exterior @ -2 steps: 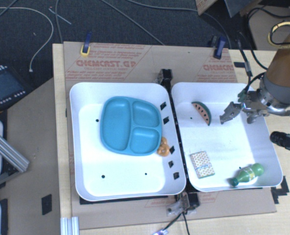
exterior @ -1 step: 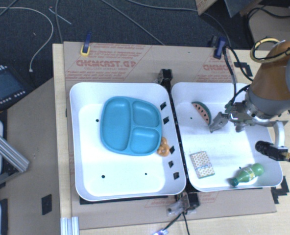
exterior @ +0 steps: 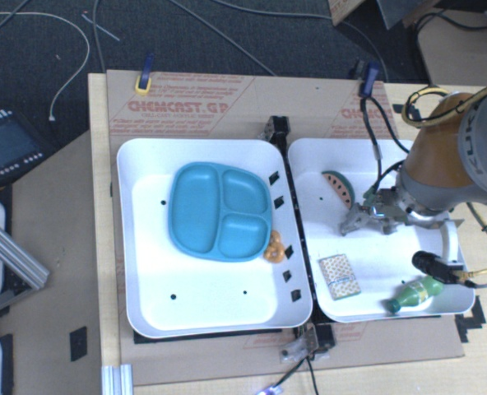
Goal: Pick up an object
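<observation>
Watermelon slice [exterior: 340, 186] lies at the right bin's [exterior: 383, 307] far left, just left of the hand [exterior: 367, 219]. Whether the hand is released or clenched, I cannot tell. It should center over the slice before descending.

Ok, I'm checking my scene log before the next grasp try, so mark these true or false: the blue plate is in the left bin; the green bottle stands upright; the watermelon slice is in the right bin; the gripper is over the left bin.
1. The blue divided plate lies in the left bin. True.
2. The green bottle stands upright. False: it lies on its side near the front edge of the right bin.
3. The watermelon slice is in the right bin. True.
4. The gripper is over the left bin. False: it is over the right bin, between the watermelon slice and the patterned packet.
</observation>
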Robot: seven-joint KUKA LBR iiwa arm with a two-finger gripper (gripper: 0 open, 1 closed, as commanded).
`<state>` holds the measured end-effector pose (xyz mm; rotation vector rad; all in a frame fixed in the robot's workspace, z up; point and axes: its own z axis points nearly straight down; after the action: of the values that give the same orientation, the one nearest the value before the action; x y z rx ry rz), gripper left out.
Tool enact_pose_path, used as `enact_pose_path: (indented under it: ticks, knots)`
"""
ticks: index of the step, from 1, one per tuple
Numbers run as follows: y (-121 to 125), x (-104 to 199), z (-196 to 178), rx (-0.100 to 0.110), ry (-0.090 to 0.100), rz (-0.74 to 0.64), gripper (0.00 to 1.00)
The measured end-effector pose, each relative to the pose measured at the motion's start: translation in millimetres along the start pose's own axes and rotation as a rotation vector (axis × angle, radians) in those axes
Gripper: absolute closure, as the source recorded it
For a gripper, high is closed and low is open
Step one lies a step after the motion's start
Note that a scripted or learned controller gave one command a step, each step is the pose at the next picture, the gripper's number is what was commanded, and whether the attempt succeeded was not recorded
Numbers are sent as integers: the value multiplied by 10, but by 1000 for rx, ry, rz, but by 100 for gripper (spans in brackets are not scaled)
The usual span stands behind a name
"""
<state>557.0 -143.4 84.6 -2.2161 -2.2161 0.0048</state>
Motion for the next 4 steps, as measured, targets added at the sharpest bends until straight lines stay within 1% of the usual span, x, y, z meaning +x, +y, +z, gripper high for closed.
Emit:
enact_pose_path:
  ticks: [1, 2, 3, 4]
  knots:
    - [20, -5, -146, -8, -2, 1, 100]
    - [52, 31, -785, -14, -4, -2, 100]
    - [42, -32, -1415, -16, -5, -1, 100]
    - [52, -32, -1945, -15, -5, -2, 100]
